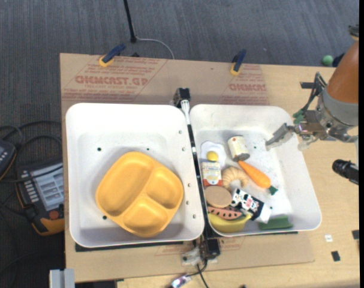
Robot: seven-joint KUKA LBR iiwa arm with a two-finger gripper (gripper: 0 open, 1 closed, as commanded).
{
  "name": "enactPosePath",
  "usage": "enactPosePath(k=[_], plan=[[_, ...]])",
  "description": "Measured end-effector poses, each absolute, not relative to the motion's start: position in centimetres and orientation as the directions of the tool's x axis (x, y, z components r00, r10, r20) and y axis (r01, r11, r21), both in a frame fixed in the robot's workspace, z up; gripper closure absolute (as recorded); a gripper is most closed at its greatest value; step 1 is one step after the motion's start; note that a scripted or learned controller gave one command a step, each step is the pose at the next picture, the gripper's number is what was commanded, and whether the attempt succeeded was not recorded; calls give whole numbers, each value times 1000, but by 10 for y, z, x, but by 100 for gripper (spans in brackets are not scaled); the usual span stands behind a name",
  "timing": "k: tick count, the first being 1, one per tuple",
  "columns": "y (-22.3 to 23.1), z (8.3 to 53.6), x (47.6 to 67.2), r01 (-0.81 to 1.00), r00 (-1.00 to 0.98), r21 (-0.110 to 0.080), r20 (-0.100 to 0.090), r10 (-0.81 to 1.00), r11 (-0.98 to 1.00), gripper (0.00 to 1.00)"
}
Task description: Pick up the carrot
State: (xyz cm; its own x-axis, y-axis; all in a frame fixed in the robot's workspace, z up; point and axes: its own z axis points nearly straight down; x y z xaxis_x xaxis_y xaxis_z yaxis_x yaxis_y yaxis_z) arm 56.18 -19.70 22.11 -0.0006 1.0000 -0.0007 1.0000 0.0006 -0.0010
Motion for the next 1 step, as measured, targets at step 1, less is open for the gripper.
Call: enactPosePath(k=[1], plan=[[-210, 98, 541, 999, 47, 2, 5, 999, -47, 0]])
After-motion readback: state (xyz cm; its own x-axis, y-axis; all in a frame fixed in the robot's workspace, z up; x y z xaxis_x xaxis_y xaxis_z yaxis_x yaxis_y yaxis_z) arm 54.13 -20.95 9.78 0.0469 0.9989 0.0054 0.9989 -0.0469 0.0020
